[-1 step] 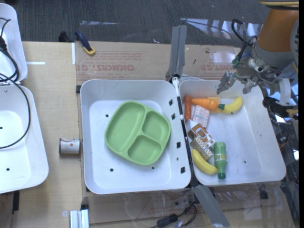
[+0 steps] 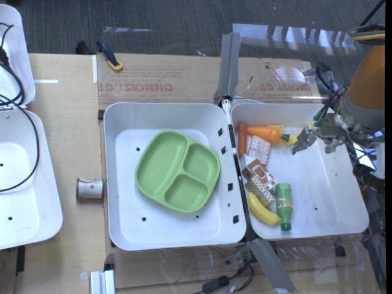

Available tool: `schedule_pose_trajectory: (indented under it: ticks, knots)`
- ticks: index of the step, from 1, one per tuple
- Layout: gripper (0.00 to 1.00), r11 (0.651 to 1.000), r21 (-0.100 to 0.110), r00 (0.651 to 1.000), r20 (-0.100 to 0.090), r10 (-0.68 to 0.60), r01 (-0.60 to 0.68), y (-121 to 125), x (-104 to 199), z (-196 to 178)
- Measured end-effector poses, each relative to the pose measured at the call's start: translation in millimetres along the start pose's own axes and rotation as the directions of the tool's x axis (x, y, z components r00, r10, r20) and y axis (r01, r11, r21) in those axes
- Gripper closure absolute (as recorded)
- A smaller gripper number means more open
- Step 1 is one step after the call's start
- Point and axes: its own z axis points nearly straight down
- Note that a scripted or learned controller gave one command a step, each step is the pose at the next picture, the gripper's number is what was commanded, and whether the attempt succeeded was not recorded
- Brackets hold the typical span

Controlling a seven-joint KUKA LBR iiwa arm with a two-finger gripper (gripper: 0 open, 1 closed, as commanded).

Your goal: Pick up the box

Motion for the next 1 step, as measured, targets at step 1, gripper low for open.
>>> schedule_pose_trajectory:
  ticks: [1]
  knots:
    - [0.00, 0.998, -0.001, 0.998, -0.001, 0.060, -0.060, -42.9, 41.2, 71.9]
